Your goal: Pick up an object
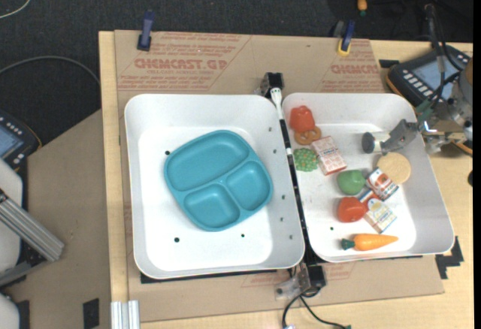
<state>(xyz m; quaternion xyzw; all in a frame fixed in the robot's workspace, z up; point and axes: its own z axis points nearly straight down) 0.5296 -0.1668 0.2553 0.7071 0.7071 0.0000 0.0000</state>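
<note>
So here's me, gripper (385, 141) reaching in from the right, sitting over the upper right part of the right bin (428, 200). From this angle I honestly can't tell if I'm open or closed, and I can't make out anything in my grip.

All the pickable stuff is in this bin. Just below me there's a tan round disc (395, 167), and beside it a little red-and-white carton (382, 185). Left of that carton is a green ball-ish thing (350, 182), with a red tomato-looking piece (351, 209) right under it. An orange carrot (372, 242) lies along the bottom edge. Over by the left wall are a red item (302, 119), a fuzzy green piece (305, 160) and a pink-and-white box (330, 155).

The left bin (143, 170) has a teal divided plate (218, 181) in the middle.
</note>
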